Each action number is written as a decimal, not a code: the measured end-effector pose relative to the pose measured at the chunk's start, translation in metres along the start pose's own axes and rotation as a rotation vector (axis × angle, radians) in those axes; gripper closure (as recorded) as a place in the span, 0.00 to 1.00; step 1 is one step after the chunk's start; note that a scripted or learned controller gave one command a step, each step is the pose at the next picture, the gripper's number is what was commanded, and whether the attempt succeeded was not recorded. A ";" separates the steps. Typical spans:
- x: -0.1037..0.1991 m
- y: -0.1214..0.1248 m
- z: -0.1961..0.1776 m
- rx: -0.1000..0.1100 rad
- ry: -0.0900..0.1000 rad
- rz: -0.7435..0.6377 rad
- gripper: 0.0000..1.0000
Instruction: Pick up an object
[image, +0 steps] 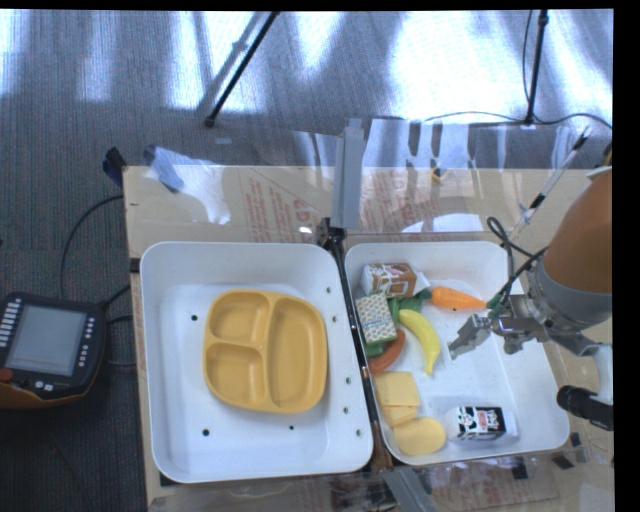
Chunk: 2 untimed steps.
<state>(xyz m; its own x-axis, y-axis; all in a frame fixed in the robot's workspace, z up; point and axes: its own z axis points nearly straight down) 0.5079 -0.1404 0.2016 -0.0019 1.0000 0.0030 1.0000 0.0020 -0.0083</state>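
1. The hand (470, 336) hovers open and holds nothing, in the right bin (540, 400).
2. Banana (422, 340) lies just at its nine o'clock.
3. Risk: neighbouring carrot (457, 298) crowds the fingers, spoiling the grasp.

We see smooth, glossy white plastic bins (250, 455), a matt yellow plastic tray (265, 350), shiny plastic toy food such as the banana (422, 338), and a printed paper carton (478, 422).
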 end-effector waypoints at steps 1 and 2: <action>0.039 0.058 0.102 -0.016 -0.003 0.001 0.00; 0.039 0.063 0.109 -0.016 -0.001 -0.066 0.00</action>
<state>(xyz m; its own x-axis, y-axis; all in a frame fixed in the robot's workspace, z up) 0.5704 -0.1013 0.0925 -0.0681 0.9977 0.0023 0.9976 0.0681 0.0078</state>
